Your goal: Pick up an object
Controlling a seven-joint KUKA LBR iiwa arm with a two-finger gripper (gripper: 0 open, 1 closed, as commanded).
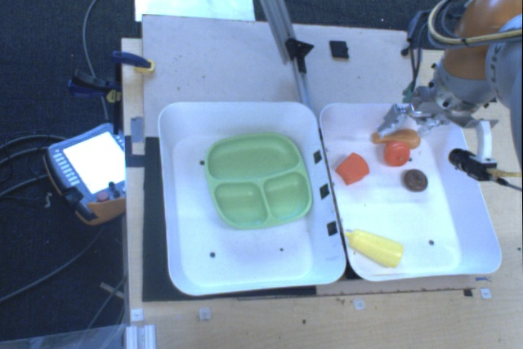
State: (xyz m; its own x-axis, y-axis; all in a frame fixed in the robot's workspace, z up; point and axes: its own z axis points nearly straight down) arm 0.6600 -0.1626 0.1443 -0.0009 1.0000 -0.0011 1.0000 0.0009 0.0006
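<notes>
two shallow white bins side by side on the worktop (229, 53). in the left bin (184, 257), a pale green divided plate (258, 179) with three compartments, lying flat near the middle. taking the orange block (352, 168) in the right bin (474, 249) as landmark: sits just right of the shared bin wall, toward the far half of the bin. up and to the right of the block, a red-orange tomato-like piece (396, 154), and touching that on its far side, an elongated orange-tan piece (398, 137) lying crosswise. right of the block, beyond the tomato-like piece, a small dark brown round disc (415, 181), apart from the others. below and slightly right of the block, well apart, a yellow bottle-shaped piece (375, 248) lying on its side near the bin's front edge. up and right of the block, the hand (406, 117) low over the elongated piece, metal fingers spread to either side of it, nothing seen clamped between them; contact hard to judge from this angle. behind the hand, the grey arm (490, 69) with its orange band (489, 12) reaching in from the right. far left of the block, off the worktop, a handheld pendant (88, 172) with a lit screen.
</notes>
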